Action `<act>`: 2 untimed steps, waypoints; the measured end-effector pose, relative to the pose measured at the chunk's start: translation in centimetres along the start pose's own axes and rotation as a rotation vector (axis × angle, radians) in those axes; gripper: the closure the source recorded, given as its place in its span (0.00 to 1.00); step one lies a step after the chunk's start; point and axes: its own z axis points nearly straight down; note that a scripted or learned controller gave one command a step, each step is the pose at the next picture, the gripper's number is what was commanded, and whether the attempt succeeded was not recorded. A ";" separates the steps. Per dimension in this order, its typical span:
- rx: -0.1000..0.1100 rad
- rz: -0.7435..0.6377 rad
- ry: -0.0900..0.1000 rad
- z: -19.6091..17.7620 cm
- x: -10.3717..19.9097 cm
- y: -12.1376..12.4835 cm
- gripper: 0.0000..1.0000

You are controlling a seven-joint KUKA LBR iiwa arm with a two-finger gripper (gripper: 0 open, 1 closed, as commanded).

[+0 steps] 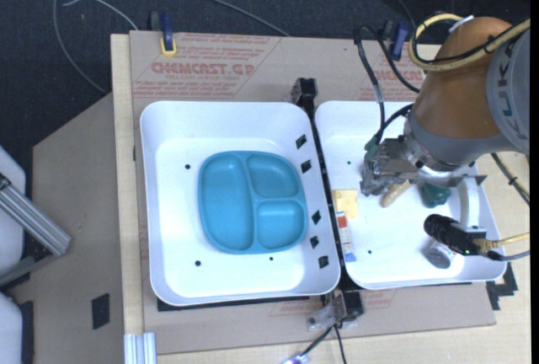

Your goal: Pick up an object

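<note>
The arm reaches in from the right, wrist bent down over the right bin, end effector near a yellow-and-white packet, its opening impossible to tell.

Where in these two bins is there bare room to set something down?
Left bin: bare white floor rings the blue divided plate on all sides. Right bin: bare at the far corner beside the left bin, and along the near wall. Its middle is crowded with the gripper, a small box and a teal object.

Blue divided plate flat in left bin
</note>
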 end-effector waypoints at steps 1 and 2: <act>0.001 0.000 0.000 0.9 5.5 0.1 1.00; -0.004 0.001 -0.001 0.4 10.0 0.3 1.00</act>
